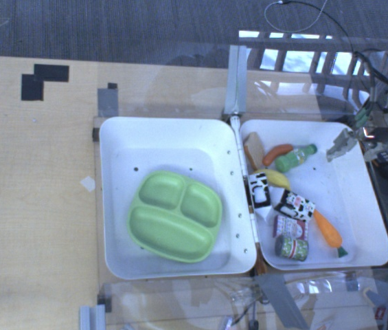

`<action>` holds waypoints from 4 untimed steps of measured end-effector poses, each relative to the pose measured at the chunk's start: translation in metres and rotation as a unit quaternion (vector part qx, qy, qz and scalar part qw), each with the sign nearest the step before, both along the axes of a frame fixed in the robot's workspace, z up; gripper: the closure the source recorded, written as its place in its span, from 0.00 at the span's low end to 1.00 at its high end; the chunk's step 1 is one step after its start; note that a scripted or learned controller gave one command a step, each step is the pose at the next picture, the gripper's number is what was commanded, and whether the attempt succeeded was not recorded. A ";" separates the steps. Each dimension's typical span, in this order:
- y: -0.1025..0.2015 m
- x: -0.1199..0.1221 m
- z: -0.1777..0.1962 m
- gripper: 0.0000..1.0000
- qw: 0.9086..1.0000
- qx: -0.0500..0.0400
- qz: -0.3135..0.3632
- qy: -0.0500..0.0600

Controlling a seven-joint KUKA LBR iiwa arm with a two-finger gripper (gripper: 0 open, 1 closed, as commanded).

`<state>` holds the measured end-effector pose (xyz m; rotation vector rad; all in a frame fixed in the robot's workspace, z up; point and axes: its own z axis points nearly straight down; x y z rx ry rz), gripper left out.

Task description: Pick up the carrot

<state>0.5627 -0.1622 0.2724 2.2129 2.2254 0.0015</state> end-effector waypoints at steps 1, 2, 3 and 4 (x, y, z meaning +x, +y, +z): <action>-0.026 -0.043 -0.125 0.00 0.996 0.000 0.084 0.000; -0.046 -0.070 -0.183 0.00 0.990 -0.003 0.143 -0.006; -0.044 -0.067 -0.171 1.00 0.989 -0.004 0.144 -0.010; -0.029 -0.073 -0.044 1.00 0.995 -0.002 0.096 -0.003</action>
